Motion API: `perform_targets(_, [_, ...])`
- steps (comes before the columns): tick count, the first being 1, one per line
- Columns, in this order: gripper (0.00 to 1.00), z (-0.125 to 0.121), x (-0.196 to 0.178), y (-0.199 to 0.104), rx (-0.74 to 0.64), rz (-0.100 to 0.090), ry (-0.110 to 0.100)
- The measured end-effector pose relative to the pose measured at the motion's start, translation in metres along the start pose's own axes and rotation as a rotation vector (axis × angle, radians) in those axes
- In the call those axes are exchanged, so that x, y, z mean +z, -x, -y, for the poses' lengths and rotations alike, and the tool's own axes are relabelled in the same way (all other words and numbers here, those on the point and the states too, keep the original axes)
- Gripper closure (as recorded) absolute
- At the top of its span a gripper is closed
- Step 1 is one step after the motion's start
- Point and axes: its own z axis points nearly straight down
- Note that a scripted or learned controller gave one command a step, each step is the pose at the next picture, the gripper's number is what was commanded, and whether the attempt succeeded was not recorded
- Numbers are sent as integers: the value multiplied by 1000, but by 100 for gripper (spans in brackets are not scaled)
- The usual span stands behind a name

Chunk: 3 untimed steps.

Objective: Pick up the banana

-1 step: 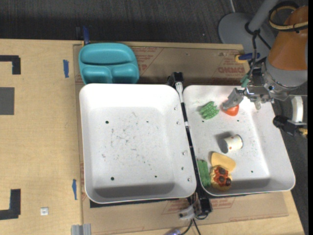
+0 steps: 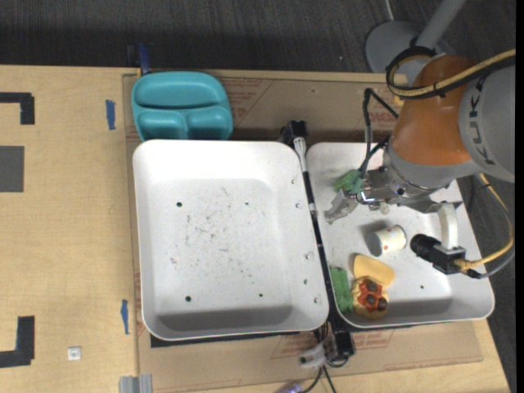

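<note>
Left bin (image 2: 221, 236) lies open; arm (image 2: 434, 129) overhangs the cluttered right bin (image 2: 426, 301).

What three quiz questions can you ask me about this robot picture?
1. True or false: the teal tray sits outside both bins.
2. Which bin is the pincer over? A: the left bin. B: the right bin.
3. Fill in the gap: in the picture, the small white cylinder lies just above a ___ thing.

Key: 1 true; 2 B; 3 yellow.
</note>
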Motion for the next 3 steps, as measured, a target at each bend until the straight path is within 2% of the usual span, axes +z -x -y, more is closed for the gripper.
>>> perform_targets(1, [0,62,0,-90,30,0,-1])
perform_targets(2, [0,53,55,-118,100,-1,22])
perform_targets(3, [0,53,58,-121,-13,4,15])
